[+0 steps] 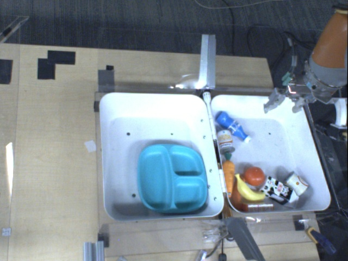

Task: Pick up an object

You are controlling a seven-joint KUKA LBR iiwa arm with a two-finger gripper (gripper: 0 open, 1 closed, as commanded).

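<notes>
Counter [49, 162] of pale wood carries two shallow white bins side by side. Left bin [125, 118] holds a blue divided plate [173, 177], lying flat toward its near edge. Right bin [283, 140] holds the smaller things, mostly against its left wall and near edge — a blue bottle [231, 125] tilted near the divider, a small jar [225, 143] just below it, a carrot [229, 173], a banana [248, 191], a tomato [254, 175], a black-and-white carton [277, 190] and a small white cup [297, 184]. Arm [333, 48] hangs over the right bin's far right corner; its pincer [284, 102] is spread open with nothing between the fingers, well apart from every item.
</notes>
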